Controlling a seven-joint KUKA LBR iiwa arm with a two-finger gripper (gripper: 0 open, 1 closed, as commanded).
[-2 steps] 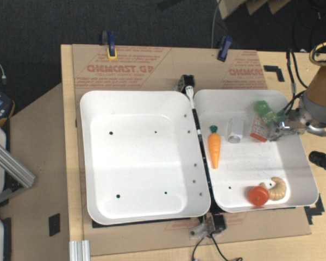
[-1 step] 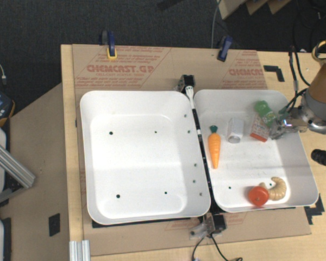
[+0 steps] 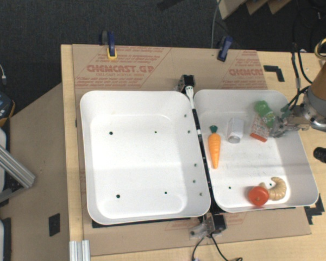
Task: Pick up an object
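The right bin (image 3: 250, 165) holds several objects. An orange carrot (image 3: 213, 149) with a green top lies near its left wall. A small grey cylinder (image 3: 236, 130) lies beside the carrot. At the back right are a green object (image 3: 263, 109) and a clear packet with a red end (image 3: 259, 130). A red tomato (image 3: 257, 196) and a tan curved pastry (image 3: 279, 188) sit at the front right. My gripper (image 3: 278, 125) is low at the bin's right side, right next to the green object and the packet. Nothing is visibly held.
The left bin (image 3: 136, 156) is beside the right one, with a black divider strip (image 3: 198, 140) between them. Both rest on a cardboard sheet (image 3: 152, 64) held by clamps (image 3: 110, 42) at the back. Cables (image 3: 299, 69) hang near the arm on the right.
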